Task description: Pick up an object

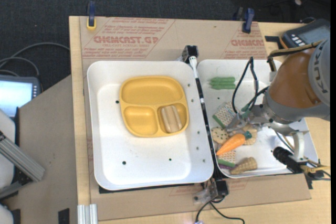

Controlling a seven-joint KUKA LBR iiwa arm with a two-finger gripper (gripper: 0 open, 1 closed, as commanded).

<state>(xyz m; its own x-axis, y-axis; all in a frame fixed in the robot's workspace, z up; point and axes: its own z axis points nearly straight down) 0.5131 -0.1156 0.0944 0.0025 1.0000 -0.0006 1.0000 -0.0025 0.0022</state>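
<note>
1. The arm [299,84] reaches in over the right bin [207,73]. Its wrist hangs above the cluster of objects, which puts the gripper [251,122] within reach of several candidates at once.
2. Jaw state: cannot be told. The wrist body and cables hide the tip from above.
3. Candidate objects lie loose on the bin floor, none lifted:
   - the carrot [231,144], just below the jaws and lying at a slant;
   - the waffle cone [244,166], further below, near the bin's front wall;
   - the cracker [218,136], beside the carrot on the side away from the arm;
   - the green beans [222,82], well above the jaws and apart from the cluster.
4. The yellow divided plate [152,93] sits in the left bin [105,128], well clear of the jaws. One compartment holds a tan bread-like piece [170,118].
5. Judgement: the carrot appears the nearest target. Crowding from neighbouring items may cause a failed grasp.
</note>
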